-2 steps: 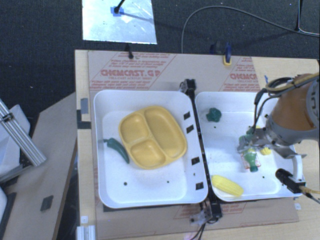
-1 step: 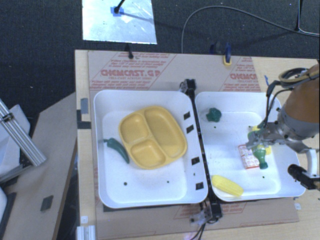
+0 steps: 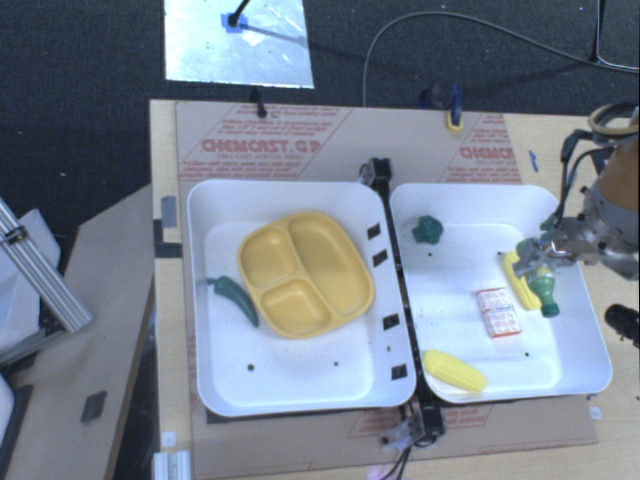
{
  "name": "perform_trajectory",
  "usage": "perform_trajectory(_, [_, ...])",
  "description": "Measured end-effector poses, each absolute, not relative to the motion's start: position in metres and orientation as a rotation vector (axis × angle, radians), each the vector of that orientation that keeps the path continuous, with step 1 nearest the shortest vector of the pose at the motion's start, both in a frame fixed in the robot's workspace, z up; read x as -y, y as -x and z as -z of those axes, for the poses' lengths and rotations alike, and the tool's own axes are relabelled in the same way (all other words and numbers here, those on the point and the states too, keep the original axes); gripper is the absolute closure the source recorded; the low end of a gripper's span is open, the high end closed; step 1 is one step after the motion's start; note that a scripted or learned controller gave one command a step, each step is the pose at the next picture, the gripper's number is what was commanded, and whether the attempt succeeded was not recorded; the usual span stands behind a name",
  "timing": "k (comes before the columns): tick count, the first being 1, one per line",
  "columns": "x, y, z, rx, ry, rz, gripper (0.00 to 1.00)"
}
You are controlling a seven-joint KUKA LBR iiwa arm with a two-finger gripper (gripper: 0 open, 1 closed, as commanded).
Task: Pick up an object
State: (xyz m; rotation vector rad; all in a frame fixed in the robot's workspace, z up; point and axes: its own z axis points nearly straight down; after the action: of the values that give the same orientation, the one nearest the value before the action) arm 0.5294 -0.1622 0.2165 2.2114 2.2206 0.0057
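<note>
My gripper (image 3: 537,255) reaches in from the right and hangs over the right side of the right bin (image 3: 470,243). Directly under and beside it lie a yellow elongated item (image 3: 519,281) and a small green bottle (image 3: 545,294), touching each other. The arm's wrist hides their upper ends. A red and white packet (image 3: 497,312) lies flat just left of them. A yellow corn cob (image 3: 455,370) rests near the bin's front left corner. A dark green lumpy piece (image 3: 428,230) sits at the back left.
The left bin (image 3: 215,368) holds a yellow divided plate (image 3: 304,273) and a green chili (image 3: 236,298) at its left. A black divider (image 3: 392,288) runs between the bins. A cable (image 3: 420,28) loops behind the bench.
</note>
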Motion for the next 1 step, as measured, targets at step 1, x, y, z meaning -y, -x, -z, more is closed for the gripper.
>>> perform_trajectory(1, [0.1625,-0.5309,-0.2492,-2.223,-2.213,-0.004,1.00])
